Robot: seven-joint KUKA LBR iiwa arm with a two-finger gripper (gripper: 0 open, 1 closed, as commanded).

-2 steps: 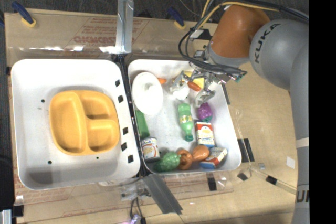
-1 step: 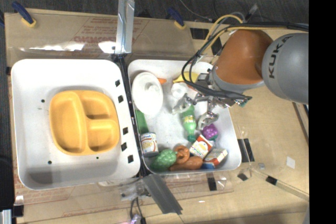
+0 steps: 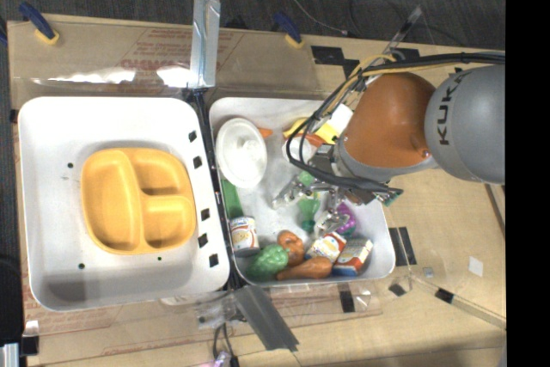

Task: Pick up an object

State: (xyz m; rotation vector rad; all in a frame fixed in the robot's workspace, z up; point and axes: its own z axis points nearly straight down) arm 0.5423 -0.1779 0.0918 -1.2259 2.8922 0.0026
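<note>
My gripper (image 3: 309, 198) is down in the right bin (image 3: 258, 110), over a heap of small toy foods near the bin's middle. Its metal fingers (image 3: 288, 195) stand beside a green item (image 3: 307, 181), and whether anything sits between them is hidden by the wrist above. Around it lie a purple piece (image 3: 345, 217), a small can (image 3: 244, 234), a green bunch of grapes (image 3: 269, 260), an orange carrot (image 3: 302, 269) and a red and white carton (image 3: 326, 247). A white bowl (image 3: 241, 150) rests at the bin's left side.
The left bin (image 3: 43, 185) holds a yellow divided tray (image 3: 137, 198). A green bottle (image 3: 230, 198) lies along the right bin's left wall. A blue and white box (image 3: 356, 257) sits at the bin's near right corner. Cables (image 3: 344, 94) loop over the orange wrist.
</note>
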